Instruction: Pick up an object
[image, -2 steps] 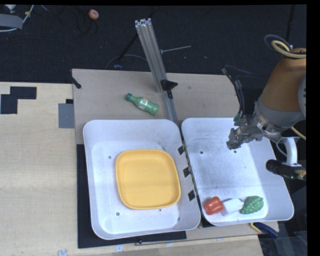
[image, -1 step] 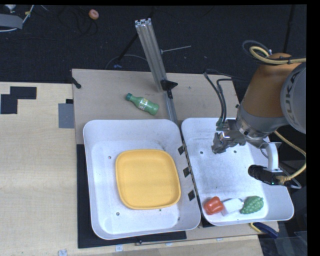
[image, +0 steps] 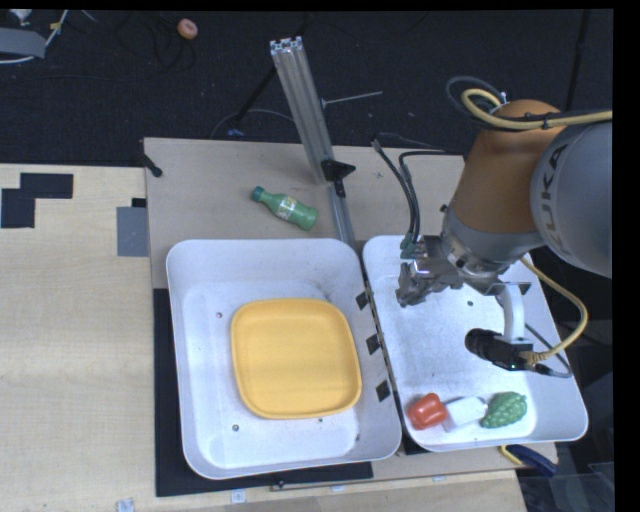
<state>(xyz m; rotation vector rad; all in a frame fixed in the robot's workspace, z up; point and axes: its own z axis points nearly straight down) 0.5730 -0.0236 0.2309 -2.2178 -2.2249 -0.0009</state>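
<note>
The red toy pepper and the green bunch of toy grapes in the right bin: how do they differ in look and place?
The red toy pepper is smooth and red-orange; the green bunch of toy grapes is bumpy and green. The pepper lies nearer the divider between the bins, while the grapes lie nearer the outer corner, with a small white block between them. Both rest along the near edge of the right white bin, apart from the claw.

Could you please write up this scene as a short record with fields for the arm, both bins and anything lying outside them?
arm: KUKA arm reaching in over the right bin
gripper: gripper low over the right bin's upper left part
left bin: yellow square plate
right bin: red toy pepper, small white block, green toy grapes along the near edge
outside bins: green toy bottle lying on the bench behind the left bin
</note>
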